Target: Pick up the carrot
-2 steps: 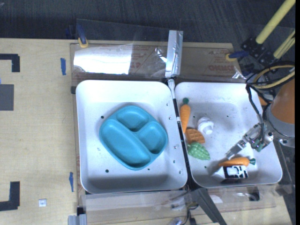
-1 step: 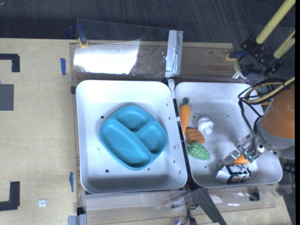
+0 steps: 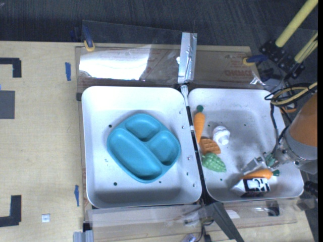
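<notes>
Your gripper (image 3: 258, 164) sits low in the right bin (image 3: 237, 102), near its front right corner, with the grey arm (image 3: 298, 153) and its orange band coming in over the right rim. You can't read from this angle whether it's open or closed, and nothing is clearly in its grasp. Just in front of it, closest to the front wall, you've got a small black-and-white item (image 3: 257, 185). Right behind that lies a short orange piece (image 3: 258, 174), directly under the gripper tip; contact can't be confirmed. Moving back and to the left side of that bin, you'll see a green knobbly item (image 3: 213, 162), then an orange chunk (image 3: 210, 146) touching it, then a white rounded item (image 3: 220, 135) just beside the chunk. The carrot (image 3: 199, 125) is behind those, lying along the left wall of the right bin, green top pointing to the far side. It's well apart from the gripper and untouched. In the left bin (image 3: 101, 110) you have a blue divided plate (image 3: 144, 146), roughly centred, sitting flat with its three compartments facing up. Behind both bins there's a clear panel (image 3: 126, 59) with a metal bracket (image 3: 187, 57) at the seam between them. Yellow poles (image 3: 300, 16) stand at far right.
</notes>
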Action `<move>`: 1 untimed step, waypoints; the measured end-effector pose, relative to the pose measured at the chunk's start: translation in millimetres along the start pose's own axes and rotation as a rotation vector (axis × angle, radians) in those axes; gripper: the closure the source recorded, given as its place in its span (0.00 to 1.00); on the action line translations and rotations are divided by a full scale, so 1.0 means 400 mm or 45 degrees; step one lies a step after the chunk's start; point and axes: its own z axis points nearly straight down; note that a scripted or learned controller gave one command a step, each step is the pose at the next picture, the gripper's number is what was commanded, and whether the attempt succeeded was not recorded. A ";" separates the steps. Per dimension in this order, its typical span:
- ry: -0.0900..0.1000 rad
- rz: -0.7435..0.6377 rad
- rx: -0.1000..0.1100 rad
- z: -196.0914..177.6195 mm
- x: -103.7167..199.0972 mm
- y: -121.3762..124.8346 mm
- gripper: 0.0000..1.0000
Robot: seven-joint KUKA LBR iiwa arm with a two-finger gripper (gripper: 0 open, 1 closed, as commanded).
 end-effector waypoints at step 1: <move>-0.001 0.193 0.002 -0.001 0.065 0.021 0.00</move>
